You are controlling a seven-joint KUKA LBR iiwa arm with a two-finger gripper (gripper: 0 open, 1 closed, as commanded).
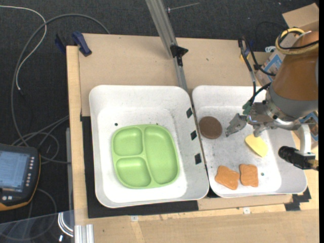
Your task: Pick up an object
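claw (pixel 249 127) spread wide, holding nothing | hovering in right bin (pixel 223 97) between brown disc (pixel 210 127) and yellow wedge (pixel 256 146) | could easily close on air, landing in the gap

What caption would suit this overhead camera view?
Robot claw open above right bin holding brown disc, yellow piece, two orange pieces; green tray left.

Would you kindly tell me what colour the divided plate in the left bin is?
The divided plate is light green, clearest in the camera view.
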